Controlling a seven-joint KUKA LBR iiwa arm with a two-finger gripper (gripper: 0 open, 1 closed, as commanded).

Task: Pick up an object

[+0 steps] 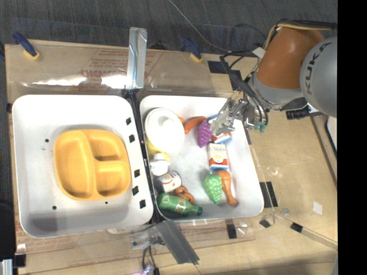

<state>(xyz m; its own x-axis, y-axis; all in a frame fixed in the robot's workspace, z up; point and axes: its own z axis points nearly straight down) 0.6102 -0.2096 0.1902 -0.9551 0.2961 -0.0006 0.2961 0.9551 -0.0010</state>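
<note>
Status: pick not yet accomplished, by our reading. The gripper (228, 119) sits low at 1 o'clock in the right bin (248, 153), just beside the purple grapes (205, 133) and directly above the small carton (218, 156). We cannot tell whether it is parted or closed, and we see nothing lifted clear of the bin floor. Remaining, in our judgement: secure one item and raise it.

Count, right bin:
- white bowl (163, 128), one, at 11 o'clock
- purple grapes, one bunch, near centre top
- orange piece (192, 121), one, between bowl and grapes, kind unclear
- carton, one, at 3 o'clock
- green grapes (213, 187), one bunch, at 5 o'clock
- carrot (229, 189), one, touching the green grapes on their 3 o'clock side
- green bottle (179, 205), one, lying flat at 7 o'clock
- yellow item (158, 151), one, partly hidden beneath the bowl
- small mixed pieces (166, 179) at 8 o'clock, too tangled for us to count

Count, left bin (28, 119):
- yellow divided tray (92, 164), one, three compartments

Bins on the counter (287, 171): two, side by side.
</note>
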